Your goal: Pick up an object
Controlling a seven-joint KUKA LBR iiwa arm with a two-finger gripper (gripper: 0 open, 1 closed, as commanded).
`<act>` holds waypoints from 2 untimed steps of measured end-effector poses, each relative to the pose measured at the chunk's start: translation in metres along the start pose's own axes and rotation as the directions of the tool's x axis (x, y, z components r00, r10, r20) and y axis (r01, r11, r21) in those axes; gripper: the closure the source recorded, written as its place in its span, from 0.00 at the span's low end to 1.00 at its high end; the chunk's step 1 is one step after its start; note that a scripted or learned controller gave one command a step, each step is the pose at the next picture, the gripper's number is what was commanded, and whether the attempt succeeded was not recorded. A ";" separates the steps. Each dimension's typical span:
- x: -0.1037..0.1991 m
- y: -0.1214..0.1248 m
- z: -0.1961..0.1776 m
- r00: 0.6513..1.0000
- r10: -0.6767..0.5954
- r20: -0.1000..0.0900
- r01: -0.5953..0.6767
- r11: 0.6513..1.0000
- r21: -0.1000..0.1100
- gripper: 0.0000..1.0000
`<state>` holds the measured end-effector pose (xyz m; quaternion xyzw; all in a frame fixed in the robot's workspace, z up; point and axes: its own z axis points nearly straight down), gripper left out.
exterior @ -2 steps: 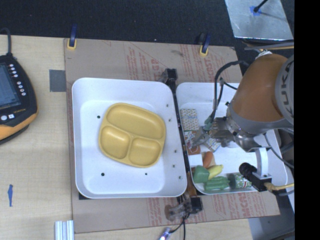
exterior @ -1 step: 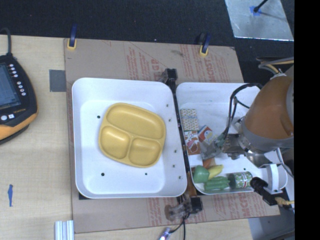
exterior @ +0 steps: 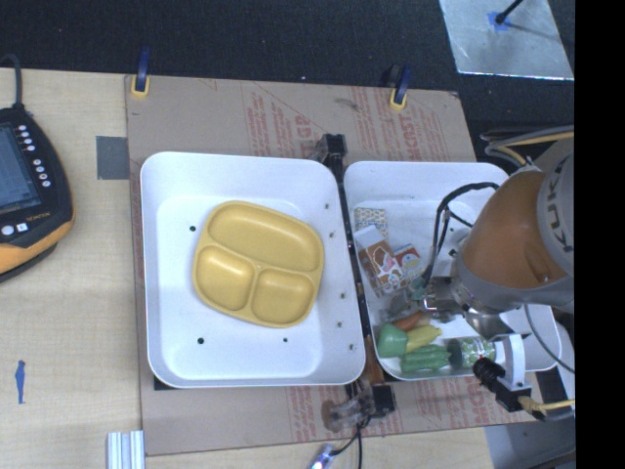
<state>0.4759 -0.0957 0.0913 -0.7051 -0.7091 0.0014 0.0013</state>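
Left bin (exterior: 161,262): yellow tray (exterior: 259,262) sits mid-floor, bare white floor all round it, widest along the near edge and left side. Right bin (exterior: 410,176): far end bare. Packets (exterior: 383,252) lie in the middle, green items (exterior: 410,352) crowd the near end. Arm (exterior: 513,247) overhangs the bin's right half, blocking that side. Cable (exterior: 444,218) loops over the bin beside the arm.

Arm (exterior: 513,247) over right bin (exterior: 410,179); yellow tray (exterior: 259,262) in left bin (exterior: 176,179).
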 end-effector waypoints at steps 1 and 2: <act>-0.001 0.001 -0.010 1.000 -0.004 0.001 0.004 1.000 0.000 1.00; 0.068 0.040 -0.108 1.000 0.001 -0.001 -0.001 1.000 -0.002 1.00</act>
